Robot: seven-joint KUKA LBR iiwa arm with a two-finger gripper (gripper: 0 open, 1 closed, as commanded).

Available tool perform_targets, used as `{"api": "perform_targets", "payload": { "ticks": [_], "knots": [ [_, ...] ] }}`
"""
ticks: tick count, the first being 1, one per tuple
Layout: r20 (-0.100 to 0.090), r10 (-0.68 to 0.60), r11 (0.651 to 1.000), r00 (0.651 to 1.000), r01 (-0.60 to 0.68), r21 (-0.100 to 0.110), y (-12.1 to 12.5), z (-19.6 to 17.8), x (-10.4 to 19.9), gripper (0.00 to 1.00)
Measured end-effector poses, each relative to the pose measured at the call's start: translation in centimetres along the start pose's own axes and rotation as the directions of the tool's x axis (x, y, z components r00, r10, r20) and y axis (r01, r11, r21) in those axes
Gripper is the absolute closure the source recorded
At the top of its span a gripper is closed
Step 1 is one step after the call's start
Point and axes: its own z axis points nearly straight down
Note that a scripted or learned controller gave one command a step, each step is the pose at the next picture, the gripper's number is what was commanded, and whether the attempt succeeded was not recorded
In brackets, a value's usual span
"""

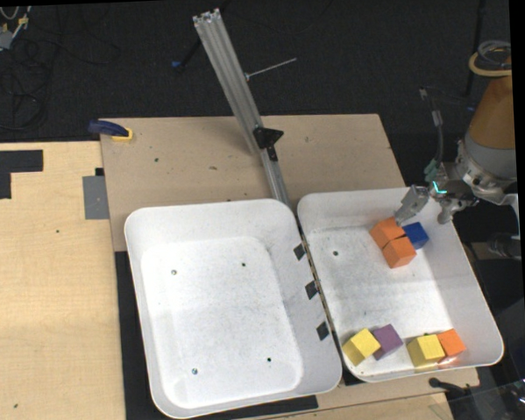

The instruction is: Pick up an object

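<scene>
The arm comes in from the right, its orange band above a grey wrist, and its pincer hangs over the upper right part of the right bin, with two grey fingers spread apart and nothing between them, so it is released. Just below and left of the fingers lie two orange blocks, pressed together, with a small blue block touching their right side; the left finger's tip is just above the orange ones, and whether it touches them cannot be told. Along the near edge of the same bin sit four more blocks in a loose row: a yellow block touching a purple block, then, a little apart, a second yellow block touching a small orange block. The left bin lies beside the right one, their inner rims meeting. Both rest on the pale tabletop, and a slanted metal rail rises from behind the bins.
</scene>
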Motion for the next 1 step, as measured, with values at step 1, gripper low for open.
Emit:
{"api": "perform_targets", "payload": {
  "ticks": [1],
  "knots": [
    [0.002, -0.004, 1.000, 1.000, 0.004, -0.004, 0.11, -0.32, 0.05, 0.00]
  ]
}}
